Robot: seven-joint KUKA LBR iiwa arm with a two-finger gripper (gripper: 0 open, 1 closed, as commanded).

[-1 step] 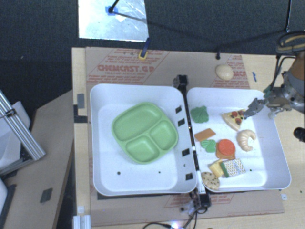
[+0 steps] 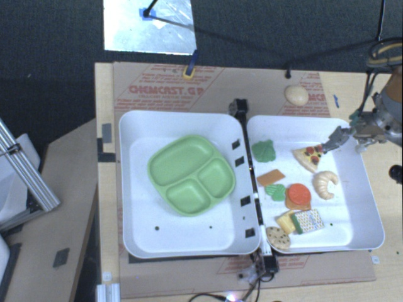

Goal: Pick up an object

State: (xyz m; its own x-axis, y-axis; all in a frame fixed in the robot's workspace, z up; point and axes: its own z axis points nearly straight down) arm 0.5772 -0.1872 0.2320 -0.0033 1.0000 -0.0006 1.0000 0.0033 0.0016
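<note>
A table seen from above carries two shallow white bins side by side on a sheet of cardboard.

Nearest the camera, at the front edge of the right bin, lie a round cookie, a yellow cheese wedge and a small patterned packet, close together. Just behind them sit an orange-red tomato, a small green leafy piece and a flat orange cracker. A pale croissant lies to their right.

The left bin holds a green divided plate with three compartments, set near the middle.

Farther back in the right bin are a green lettuce piece and a pizza slice. The gripper reaches in from the right and its tip sits at the far corner of the pizza slice; whether it is open or closed, or gripping anything, cannot be told.

Beyond the bins, a beige egg rests on the cardboard, and a yellow clip lies at its far edge.
</note>
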